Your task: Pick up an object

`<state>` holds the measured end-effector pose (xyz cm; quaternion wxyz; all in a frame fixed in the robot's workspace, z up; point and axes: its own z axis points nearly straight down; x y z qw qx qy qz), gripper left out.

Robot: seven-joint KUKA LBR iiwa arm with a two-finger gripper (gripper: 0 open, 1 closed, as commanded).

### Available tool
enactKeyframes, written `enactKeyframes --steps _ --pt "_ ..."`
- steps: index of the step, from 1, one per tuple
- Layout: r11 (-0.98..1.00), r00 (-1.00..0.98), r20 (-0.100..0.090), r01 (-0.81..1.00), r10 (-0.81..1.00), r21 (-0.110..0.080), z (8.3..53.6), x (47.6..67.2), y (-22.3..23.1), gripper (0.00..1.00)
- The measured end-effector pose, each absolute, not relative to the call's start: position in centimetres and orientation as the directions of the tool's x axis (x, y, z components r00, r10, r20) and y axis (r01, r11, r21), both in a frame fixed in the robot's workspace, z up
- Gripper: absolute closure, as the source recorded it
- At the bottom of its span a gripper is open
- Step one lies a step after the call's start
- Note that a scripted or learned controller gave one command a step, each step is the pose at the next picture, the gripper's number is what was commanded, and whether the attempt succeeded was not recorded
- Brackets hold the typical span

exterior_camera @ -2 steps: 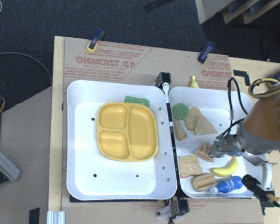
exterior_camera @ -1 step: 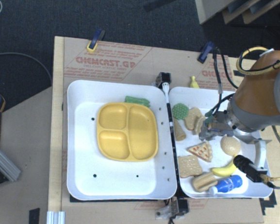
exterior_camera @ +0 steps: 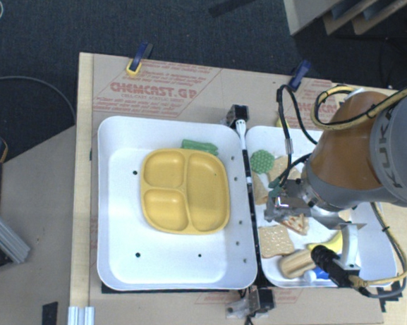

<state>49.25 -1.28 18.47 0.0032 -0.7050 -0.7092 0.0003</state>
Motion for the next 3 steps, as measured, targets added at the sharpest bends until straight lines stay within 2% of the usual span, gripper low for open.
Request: enactKeyframes --steps 1,2,3 --pt "0.006 -0.006 0.004 1.000 1.000 0.018 34.8 49.2 2.8 1.00" --pt "0.003 -0.003 0.001 1.000 1.000 -0.007 29.7 47.8 5.4 1.00" --pt "0.009 -0.009 0.003 1.000 1.000 -0.006 27.9 47.8 14.0 1.00"
